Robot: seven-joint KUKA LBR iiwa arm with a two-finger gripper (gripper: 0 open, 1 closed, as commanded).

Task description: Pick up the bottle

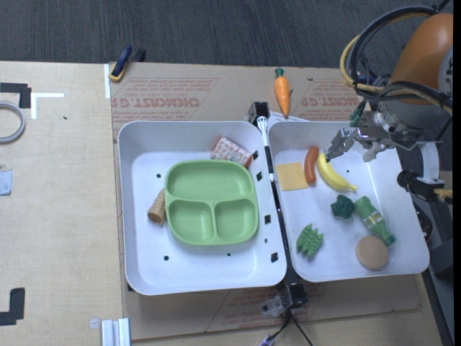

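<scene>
The bottle [374,220] is green with a pale label and lies on its side in the right bin [410,193], near that bin's right wall, neck toward a broccoli piece [343,207]. My gripper [354,150] hangs over the far part of the same bin, up and left of the bottle and well apart from it, just above the banana [334,175]. Its two fingers [338,147] stand open with nothing between them.
The right bin also holds a sausage [310,164], a cheese slice [292,176], a green leafy piece [310,240] and a round tan bun [372,253]. The left bin [137,215] bears a green divided plate [212,202]. A toy carrot [281,92] lies behind the bins.
</scene>
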